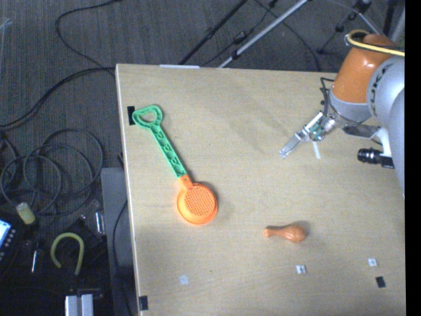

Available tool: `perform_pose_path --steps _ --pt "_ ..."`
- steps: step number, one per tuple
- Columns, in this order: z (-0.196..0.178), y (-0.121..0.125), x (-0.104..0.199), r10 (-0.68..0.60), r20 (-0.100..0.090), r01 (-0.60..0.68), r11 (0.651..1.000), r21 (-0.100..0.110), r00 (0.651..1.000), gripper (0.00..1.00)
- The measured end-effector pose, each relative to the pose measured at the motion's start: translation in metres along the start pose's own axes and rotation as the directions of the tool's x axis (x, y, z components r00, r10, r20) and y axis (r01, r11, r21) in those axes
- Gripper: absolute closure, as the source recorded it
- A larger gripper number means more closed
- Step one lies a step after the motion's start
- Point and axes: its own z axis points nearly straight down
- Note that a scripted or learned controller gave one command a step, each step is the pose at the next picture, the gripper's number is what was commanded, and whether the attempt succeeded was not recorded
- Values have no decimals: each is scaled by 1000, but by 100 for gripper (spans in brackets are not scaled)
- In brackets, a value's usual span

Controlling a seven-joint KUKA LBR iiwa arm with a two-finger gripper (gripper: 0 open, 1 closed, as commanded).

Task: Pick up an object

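The arm leans in over the counter's right edge, grey body with its orange band up near the far right corner, and the gripper points down and leftward above the bare wood in the right half. Its fingers taper to a close point out at the tip, and there's nothing between them; whether they're fully together, I cannot tell from this angle. Over toward the left side lies a toy strainer, green handle running from near the far left corner down on a slant, its round orange head sitting nearer the middle of the left half. Well apart from that, closer to the near edge and right of centre, a small orange-tan pear-shaped object lies on its side, narrow end pointing left. The gripper hovers well clear of both, nearer the pear-shaped object than the strainer, touching neither.
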Motion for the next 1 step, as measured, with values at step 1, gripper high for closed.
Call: perform_pose_path --steps 1 --pt "0 0 0 0 0 0 1000 0 1000 0"
